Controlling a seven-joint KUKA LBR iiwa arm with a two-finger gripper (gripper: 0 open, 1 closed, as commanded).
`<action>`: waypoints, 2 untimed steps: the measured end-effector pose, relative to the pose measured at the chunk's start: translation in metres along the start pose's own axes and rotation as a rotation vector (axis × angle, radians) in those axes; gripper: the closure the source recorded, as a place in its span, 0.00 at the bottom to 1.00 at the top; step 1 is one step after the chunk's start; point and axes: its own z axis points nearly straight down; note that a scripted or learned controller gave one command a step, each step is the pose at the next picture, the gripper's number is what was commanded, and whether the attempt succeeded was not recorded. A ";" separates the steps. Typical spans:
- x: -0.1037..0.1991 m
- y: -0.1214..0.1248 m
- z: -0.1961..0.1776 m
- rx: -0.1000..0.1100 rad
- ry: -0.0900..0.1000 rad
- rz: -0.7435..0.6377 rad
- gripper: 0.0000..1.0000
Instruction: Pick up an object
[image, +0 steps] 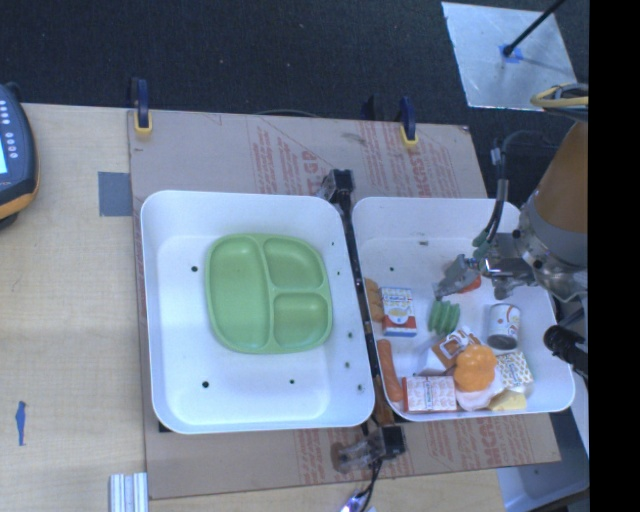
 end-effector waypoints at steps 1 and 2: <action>-0.034 0.015 0.151 0.000 -0.001 0.002 0.00; -0.034 0.014 0.135 0.001 -0.002 -0.001 1.00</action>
